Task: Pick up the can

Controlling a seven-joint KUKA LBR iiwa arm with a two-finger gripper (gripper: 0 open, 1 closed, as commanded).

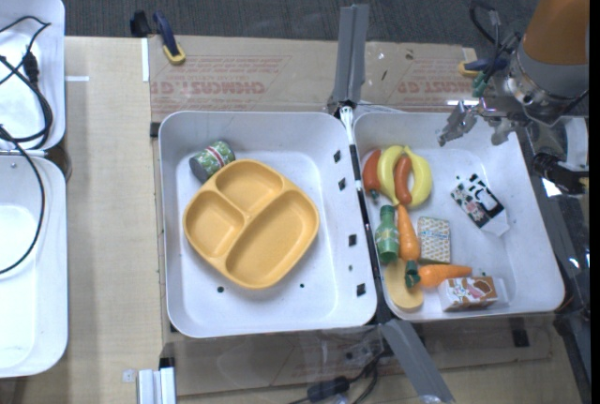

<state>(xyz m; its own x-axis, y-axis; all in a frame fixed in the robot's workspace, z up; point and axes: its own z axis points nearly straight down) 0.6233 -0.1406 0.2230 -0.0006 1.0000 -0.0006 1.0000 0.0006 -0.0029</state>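
Pincer (480, 123): hanging over the right bin's far rim, jaws spread, gripping nothing. Green-labelled metal can (212, 159): lying far left, beside the yellow divided plate (249, 223). Approach and grasp are remaining.

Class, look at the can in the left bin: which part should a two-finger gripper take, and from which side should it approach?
Probably the can across its round body, from above. It lies on its side at the bin's far left, against the yellow plate, so the near side is blocked while the top is free.
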